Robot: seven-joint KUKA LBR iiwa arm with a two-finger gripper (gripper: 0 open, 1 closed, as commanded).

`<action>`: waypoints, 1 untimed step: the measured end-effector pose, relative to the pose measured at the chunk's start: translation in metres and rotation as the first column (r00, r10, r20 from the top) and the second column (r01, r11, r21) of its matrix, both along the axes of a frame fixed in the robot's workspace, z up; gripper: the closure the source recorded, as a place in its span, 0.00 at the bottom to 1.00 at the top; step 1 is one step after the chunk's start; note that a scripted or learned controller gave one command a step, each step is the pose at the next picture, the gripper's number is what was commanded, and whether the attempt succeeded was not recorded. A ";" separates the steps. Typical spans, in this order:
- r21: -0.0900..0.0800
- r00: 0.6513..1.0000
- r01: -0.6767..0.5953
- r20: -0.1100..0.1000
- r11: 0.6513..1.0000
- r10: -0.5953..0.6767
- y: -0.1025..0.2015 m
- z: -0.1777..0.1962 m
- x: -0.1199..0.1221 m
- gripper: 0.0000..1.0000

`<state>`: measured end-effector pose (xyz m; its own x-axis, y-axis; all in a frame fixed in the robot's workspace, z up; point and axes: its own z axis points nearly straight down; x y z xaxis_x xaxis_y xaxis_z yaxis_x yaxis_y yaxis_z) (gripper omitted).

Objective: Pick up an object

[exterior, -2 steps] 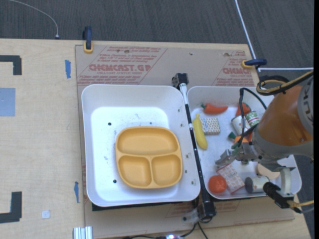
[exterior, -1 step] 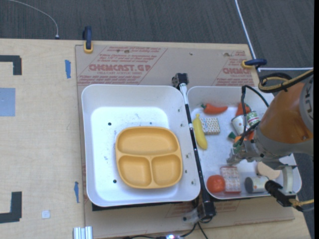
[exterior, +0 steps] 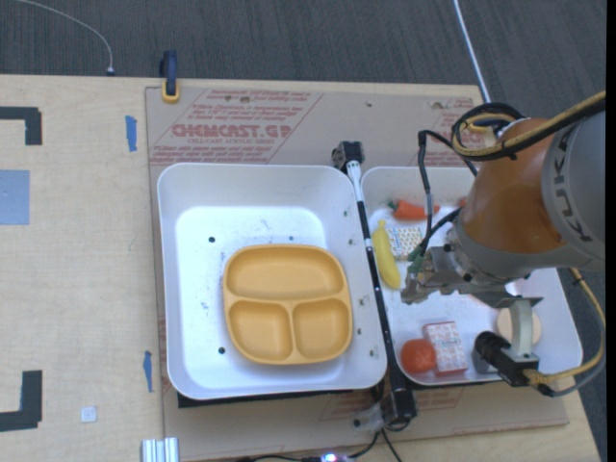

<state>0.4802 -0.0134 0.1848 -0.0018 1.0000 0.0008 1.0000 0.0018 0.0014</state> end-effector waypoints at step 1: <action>-0.003 1.000 0.002 0.001 1.000 -0.002 -0.070 0.000 -0.001 1.00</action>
<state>0.4794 -0.0835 0.1846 0.0005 1.0000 -0.0021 1.0000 -0.0005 0.0020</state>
